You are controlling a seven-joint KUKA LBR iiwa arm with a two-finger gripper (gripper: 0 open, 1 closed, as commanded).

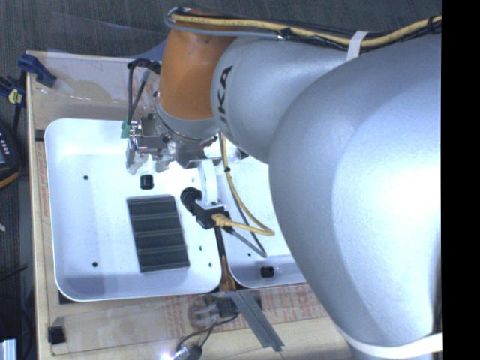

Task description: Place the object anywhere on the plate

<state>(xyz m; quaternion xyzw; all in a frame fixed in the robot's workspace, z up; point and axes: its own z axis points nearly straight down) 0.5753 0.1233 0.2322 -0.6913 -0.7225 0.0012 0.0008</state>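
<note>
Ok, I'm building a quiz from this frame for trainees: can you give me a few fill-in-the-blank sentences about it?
1. The dark ribbed plate lies flat in the ____ bin.
2. The band above the arm's wrist is ____.
3. The gripper hangs over the bin's ____ half, apart from the plate.

Missing words: left; orange; far

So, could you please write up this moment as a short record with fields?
arm: grey with orange band, reaching in from the right over the left bin
end effector: above the far part of the left bin
dark ribbed rectangle: lying flat on the left bin's floor, nearer the camera than the end effector
right bin: mostly hidden behind the arm
cables: hanging between the bins
</note>
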